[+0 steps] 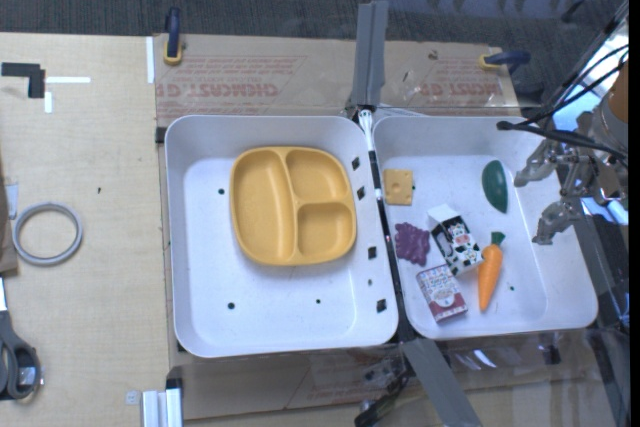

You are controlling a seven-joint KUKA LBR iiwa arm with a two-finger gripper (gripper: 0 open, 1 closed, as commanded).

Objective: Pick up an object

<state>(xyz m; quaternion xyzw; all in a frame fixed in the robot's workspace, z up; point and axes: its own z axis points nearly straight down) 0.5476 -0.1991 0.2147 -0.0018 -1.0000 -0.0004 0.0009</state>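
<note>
Two shallow white bins sit side by side on a pale wooden bench [80,155]: the left bin [190,315] holds a smooth yellow three-compartment plate [293,205], while the right bin [570,310] holds small items. Among them, an orange carrot [489,277] lies toward five o'clock, long axis near vertical, green top pointing to twelve, beside a dark green oval piece [495,185], a black-and-white carton [455,243], a red carton [441,294], a purple lump [411,242] and a tan square [398,187]. The metal gripper [545,205] hovers at the right bin's three o'clock edge, fingers spread apart and holding nothing.
</note>
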